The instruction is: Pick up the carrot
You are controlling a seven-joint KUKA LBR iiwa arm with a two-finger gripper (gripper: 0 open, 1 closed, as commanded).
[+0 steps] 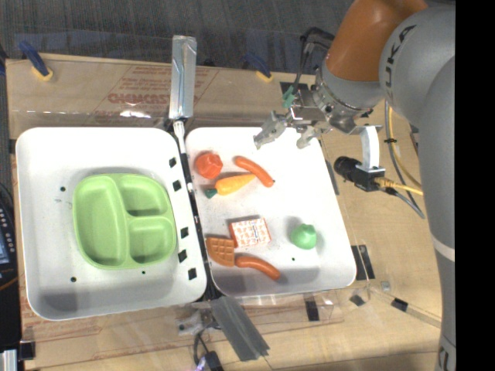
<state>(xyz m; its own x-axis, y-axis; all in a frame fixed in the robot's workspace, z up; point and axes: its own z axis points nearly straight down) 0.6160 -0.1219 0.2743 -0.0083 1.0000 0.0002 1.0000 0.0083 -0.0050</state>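
arm (387,45): we see it reach in from right, wrist bent toward right bin's (329,207) far edge
gripper (285,134): fingers apart, nothing between them, over bin's upper rim
carrot (234,182): lying in right bin, between tomato (207,164) and sausage (254,170), well apart from gripper

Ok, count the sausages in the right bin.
2. One sausage lies near the bin's upper middle, touching the carrot. The other sausage lies at the lower edge, beside the waffle. None seems hidden.
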